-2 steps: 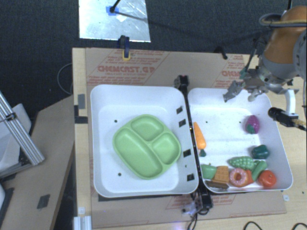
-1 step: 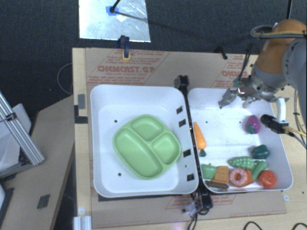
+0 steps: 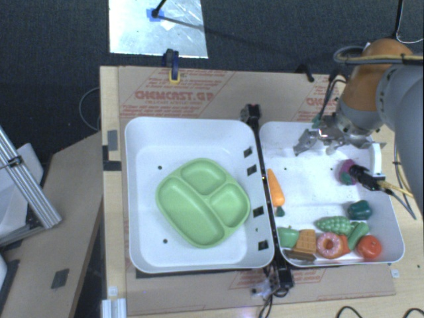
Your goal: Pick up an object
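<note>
On the table [image 3: 199, 91] two shallow white bins sit side by side, touching along their inner walls. The left bin [image 3: 142, 144] holds one thing, a pale green divided plate [image 3: 203, 203], lying flat near its middle. The right bin [image 3: 301, 177] holds a scatter of toy food, mostly gathered along its near edge: a green piece [image 3: 287, 236] in the near left corner, a tan waffle [image 3: 305, 243] just beside it, then a pink donut [image 3: 329, 244] and a red tomato [image 3: 370, 246] toward the right. Just behind these lie a bumpy green vegetable [image 3: 333, 224], a cucumber [image 3: 356, 232] and a dark green pepper [image 3: 359, 209]. An orange carrot [image 3: 275, 187] lies apart from the pile, along the bin's left wall. A purple toy [image 3: 345, 171] sits on its own near the right wall, partly hidden by the robot's gear. The grey arm [image 3: 397, 105] reaches in from the right, and its claw [image 3: 318, 144] hangs over the far part of the right bin, above bare white floor. The claw looks spread wide, its two metal tips apart, with nothing between them. It is near the purple toy but not touching it, and well apart from the carrot and the pile at the near edge.
</note>
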Available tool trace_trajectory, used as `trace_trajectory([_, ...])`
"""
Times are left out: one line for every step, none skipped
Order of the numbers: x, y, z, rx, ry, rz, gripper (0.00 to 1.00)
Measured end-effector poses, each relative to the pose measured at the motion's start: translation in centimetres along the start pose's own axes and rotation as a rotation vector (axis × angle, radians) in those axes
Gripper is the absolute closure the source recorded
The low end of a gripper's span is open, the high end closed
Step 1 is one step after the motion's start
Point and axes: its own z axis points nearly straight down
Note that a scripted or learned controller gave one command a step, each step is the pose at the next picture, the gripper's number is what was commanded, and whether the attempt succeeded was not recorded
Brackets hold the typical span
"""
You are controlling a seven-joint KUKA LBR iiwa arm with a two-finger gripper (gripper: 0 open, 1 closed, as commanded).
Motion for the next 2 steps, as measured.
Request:
trace_trajectory([0.1, 0.1, 2.1, -0.001, 0.000, -0.001, 0.00])
trace_trajectory([0.1, 0.2, 1.0, -0.004, -0.001, -0.002, 1.00])
